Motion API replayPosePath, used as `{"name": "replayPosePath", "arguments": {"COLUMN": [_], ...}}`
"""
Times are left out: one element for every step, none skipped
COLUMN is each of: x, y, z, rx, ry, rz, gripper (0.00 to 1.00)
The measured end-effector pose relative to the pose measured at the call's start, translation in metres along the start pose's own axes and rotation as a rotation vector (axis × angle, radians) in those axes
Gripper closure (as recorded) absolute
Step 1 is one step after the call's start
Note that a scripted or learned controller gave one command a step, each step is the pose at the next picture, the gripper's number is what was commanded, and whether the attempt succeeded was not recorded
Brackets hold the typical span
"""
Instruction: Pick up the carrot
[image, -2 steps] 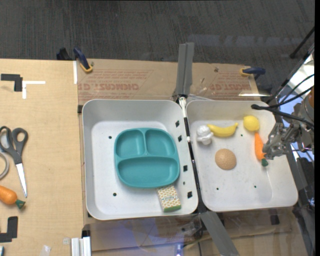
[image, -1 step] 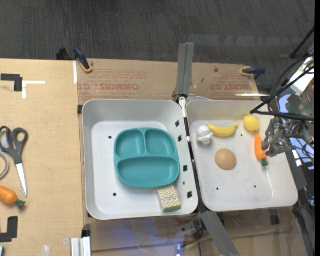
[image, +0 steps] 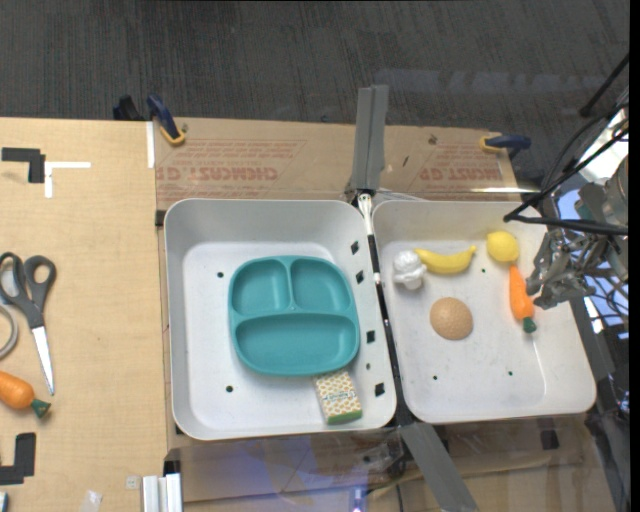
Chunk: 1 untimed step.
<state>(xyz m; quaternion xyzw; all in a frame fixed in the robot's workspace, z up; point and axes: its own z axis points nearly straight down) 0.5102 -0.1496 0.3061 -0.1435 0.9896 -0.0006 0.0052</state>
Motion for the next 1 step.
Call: {"name": "replayPosePath", "arguments": {"x": [-0.0020], "y": [-0.0003], "z": [-0.0094], "rx": [0.001], "ry": [-0.005], "rz": [0.002], "gripper": [1.00]}}
